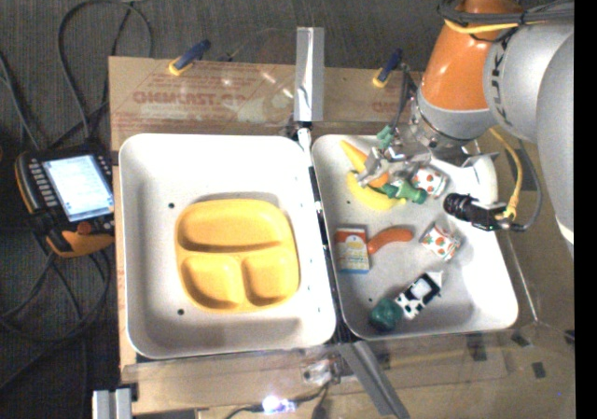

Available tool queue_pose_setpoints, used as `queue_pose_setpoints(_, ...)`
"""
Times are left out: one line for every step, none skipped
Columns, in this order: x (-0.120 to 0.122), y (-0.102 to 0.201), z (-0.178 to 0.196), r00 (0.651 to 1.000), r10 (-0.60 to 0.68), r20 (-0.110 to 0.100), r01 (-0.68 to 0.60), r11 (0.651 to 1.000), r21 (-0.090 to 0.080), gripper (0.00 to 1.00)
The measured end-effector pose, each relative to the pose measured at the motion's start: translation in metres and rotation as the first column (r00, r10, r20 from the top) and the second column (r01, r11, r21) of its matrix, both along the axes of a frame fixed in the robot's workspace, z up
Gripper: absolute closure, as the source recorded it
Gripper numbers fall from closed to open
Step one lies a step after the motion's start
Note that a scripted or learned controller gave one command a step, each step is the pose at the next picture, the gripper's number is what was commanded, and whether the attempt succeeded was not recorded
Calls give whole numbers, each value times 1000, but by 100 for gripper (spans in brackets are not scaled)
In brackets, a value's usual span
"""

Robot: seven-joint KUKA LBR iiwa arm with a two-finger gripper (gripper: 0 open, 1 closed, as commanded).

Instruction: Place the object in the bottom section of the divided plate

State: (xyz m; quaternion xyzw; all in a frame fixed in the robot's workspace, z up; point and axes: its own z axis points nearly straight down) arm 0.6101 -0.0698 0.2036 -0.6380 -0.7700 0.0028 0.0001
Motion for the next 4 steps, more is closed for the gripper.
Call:
queue_pose_setpoints(5, 1, -21, 999, -35, -1, 35, 999, 0, 100)
queue_pose_setpoints(-30, 72, 0, 982, 189, 0, -189, 982, 5, 100)
queue_pose_setpoints(-30, 72, 0, 982, 190, 0, -190, 982, 6, 0)
queue_pose_setpoints(-83, 89, -22, 1000, -25, -4, 25, 1000, 4, 0)
